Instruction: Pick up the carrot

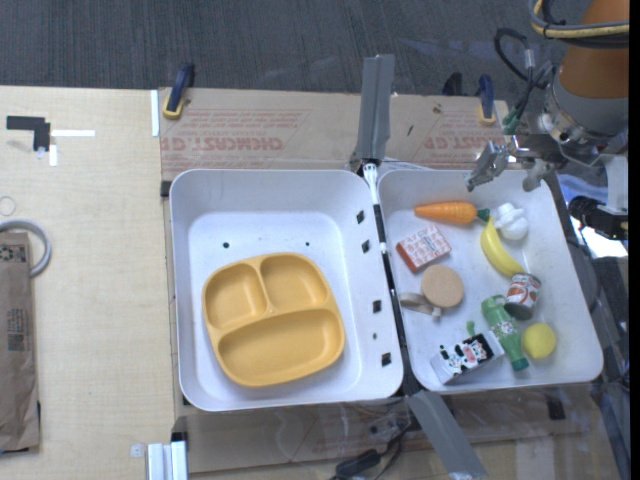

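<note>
Presently, left to right:
Left bin (190,268): yellow divided plate (273,316).
Right bin (570,268): carrot (446,211) lying at far side, beside banana (497,250).
Gripper (512,168): fingers spread apart, holding nothing, above bin's far rim, right of carrot.

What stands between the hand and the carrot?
Nothing visible. The hand hovers over the right bin's far edge, and the carrot lies exposed just below-left of it. The banana and white object sit beside the carrot's green tip.

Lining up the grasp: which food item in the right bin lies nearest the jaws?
The carrot, orange, at the bin's top, just below the gripper; banana sits lower.
</note>
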You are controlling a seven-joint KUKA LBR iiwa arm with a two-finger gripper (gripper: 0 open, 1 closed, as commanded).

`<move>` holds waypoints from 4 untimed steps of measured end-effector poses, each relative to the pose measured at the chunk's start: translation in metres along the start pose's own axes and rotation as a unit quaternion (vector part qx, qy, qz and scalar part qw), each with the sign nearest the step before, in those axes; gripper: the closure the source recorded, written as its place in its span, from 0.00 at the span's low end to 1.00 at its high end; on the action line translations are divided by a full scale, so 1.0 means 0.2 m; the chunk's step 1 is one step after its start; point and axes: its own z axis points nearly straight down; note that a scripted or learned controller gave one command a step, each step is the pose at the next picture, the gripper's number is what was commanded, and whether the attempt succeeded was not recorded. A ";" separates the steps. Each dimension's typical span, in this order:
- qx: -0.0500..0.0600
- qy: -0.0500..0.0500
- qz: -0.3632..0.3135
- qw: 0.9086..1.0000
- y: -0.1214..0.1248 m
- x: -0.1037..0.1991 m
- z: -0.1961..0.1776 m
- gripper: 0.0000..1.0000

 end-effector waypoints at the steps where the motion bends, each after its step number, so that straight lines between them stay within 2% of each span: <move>1: 0.000 -0.001 -0.002 1.000 -0.14 -0.25 0.47 0.00; 2: 0.000 0.000 -0.049 0.999 -0.22 0.05 0.35 0.00; 3: 0.000 0.000 -0.058 0.998 -0.36 -0.12 0.30 0.00; 4: 0.000 0.000 -0.122 0.993 -0.23 0.11 0.39 0.00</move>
